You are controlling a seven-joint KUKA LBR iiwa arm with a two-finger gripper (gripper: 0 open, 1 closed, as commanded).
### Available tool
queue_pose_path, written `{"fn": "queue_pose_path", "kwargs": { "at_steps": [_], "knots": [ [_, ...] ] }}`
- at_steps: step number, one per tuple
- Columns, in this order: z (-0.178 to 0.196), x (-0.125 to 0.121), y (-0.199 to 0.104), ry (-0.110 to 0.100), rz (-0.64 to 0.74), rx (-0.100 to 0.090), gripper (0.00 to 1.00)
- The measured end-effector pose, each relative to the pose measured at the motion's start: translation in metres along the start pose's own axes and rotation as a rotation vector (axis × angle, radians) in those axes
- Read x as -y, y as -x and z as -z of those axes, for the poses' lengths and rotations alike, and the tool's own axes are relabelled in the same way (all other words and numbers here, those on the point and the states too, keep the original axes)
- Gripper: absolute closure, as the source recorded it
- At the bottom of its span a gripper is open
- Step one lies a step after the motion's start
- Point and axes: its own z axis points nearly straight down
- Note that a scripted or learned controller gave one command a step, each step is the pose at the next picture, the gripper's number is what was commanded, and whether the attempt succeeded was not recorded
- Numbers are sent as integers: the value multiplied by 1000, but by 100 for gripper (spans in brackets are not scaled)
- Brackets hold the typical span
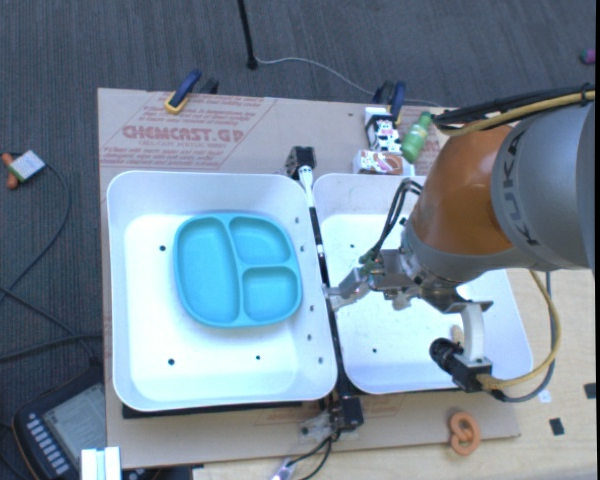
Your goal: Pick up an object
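Blue plastic divided plate (238, 270), three compartments, lies flat in the left bin (140, 203). Gripper (352, 285) sits low over the left edge of the right bin (400, 368), beside the wall between the bins, well apart from the plate. Finger spacing cannot be made out; the orange-banded arm (480, 203) hides much of the right bin.

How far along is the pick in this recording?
Done: the arm has reached in, and its gripper sits low at the left edge of the right bin. In hand: nothing shows between its fingers. Left: the grasp and lift. The blue tray lies flat in the left bin, apart from the gripper.
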Motion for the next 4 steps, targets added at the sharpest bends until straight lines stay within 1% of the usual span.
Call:
{"fn": "queue_pose_path", "kwargs": {
  "at_steps": [4],
  "knots": [
    [0,0,0,0,0,0,0]
  ]
}}
